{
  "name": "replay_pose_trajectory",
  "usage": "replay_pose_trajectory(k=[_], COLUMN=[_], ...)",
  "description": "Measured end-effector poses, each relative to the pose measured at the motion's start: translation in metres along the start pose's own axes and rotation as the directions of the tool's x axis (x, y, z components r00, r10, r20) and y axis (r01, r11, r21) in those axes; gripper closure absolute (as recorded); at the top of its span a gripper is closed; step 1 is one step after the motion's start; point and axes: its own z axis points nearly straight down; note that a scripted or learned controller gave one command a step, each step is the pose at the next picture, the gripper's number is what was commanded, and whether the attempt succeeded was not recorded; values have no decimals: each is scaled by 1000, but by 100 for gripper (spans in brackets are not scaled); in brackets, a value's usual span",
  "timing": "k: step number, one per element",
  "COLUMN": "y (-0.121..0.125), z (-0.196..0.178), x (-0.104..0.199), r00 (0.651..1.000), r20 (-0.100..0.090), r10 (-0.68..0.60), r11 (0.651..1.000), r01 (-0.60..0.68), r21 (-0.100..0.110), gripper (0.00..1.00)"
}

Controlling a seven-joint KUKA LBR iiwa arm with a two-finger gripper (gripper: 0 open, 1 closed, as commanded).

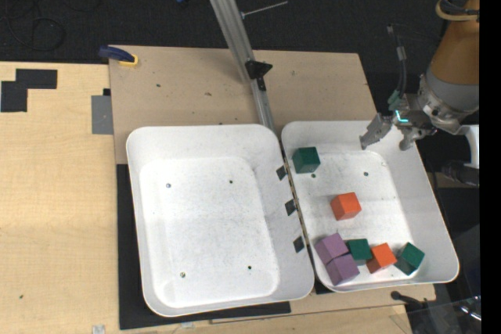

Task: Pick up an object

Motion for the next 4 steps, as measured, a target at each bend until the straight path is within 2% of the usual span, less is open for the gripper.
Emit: replay_pose_trajectory(k=[1,3,4], y=[1,8,8], z=[-3,110,133], x=[0,4,5], r00=[1000,1000,1000], r20=[1,0,1], r10=[-3,-2,-2], r11=[1000,1000,1000], r01=[3,2,2], r21=[-4,0,-3], gripper=[0,0,0])
